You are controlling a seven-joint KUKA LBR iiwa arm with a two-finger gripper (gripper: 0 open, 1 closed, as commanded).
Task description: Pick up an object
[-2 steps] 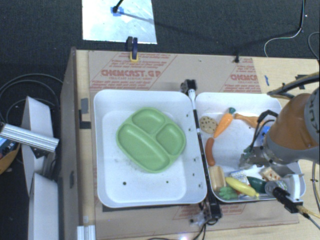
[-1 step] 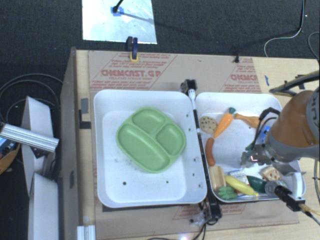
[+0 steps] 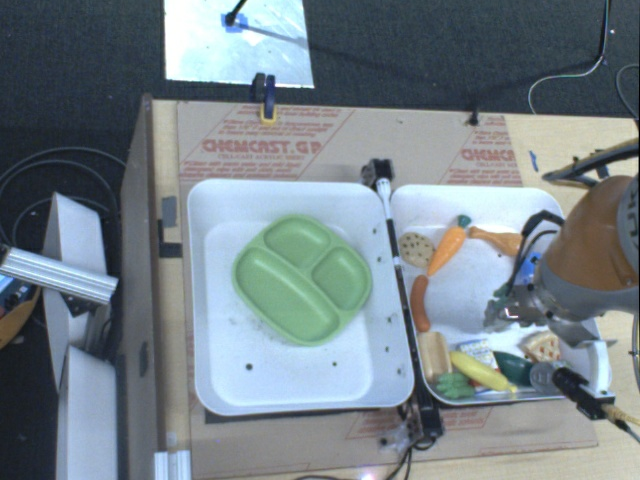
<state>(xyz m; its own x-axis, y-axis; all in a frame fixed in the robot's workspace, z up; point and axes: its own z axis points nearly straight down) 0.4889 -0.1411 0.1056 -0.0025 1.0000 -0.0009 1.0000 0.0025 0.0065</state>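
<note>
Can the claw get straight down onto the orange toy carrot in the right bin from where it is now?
Probably yes. The orange toy carrot lies uncovered at the right white bin's far left, nothing on top; the claw hovers nearby.

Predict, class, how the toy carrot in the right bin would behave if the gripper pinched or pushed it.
The carrot looks like smooth moulded plastic, so it is probably stiff, light and somewhat slippery. Its round, tapered body would likely roll or pivot if nudged. It lies against the cookie, which may shift with it.
</note>
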